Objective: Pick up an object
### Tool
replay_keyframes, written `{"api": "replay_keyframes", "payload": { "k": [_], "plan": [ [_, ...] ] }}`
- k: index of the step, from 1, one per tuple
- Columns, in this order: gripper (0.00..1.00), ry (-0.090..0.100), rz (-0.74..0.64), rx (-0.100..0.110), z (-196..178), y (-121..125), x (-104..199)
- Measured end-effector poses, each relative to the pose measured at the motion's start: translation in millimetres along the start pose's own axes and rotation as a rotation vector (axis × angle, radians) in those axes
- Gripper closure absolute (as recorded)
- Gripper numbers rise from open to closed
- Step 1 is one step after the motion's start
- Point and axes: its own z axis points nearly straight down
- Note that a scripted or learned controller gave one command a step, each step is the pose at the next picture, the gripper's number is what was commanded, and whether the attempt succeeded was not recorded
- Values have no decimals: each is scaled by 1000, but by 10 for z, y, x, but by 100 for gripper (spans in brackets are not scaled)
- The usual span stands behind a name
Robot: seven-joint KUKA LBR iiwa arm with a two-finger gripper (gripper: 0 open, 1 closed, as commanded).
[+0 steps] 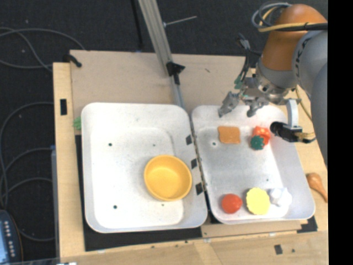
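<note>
The grey two-finger gripper [239, 108] hangs over the far edge of the right-hand shallow white bin [237, 164], its two fingers spread apart with nothing between them. Above it sits the arm's orange band [288, 40], the grey body of the arm running off to the right.

Just below the fingertips, inside that bin, lies a flat orange square block [229, 134]. To its right a small dark green ball [257, 143] touches a little red-orange piece [262, 131]. Along the bin's near edge rest a red round ball [231, 203], a yellow round disc-like object [257, 201] just beside it, and a small white lumpy thing [280, 196] against the yellow one.

The left-hand shallow white bin [121, 131] holds a yellow plastic bowl [167, 177], upright, near its right wall. Both bins sit on a tan board [121, 76], and a slanted metal rail [157, 32] rises behind them
</note>
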Motion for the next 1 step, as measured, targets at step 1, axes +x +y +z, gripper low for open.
{"api": "replay_keyframes", "payload": {
  "k": [1],
  "plan": [
    [0,-1,0,0,-1,-1,-4]
  ]
}}
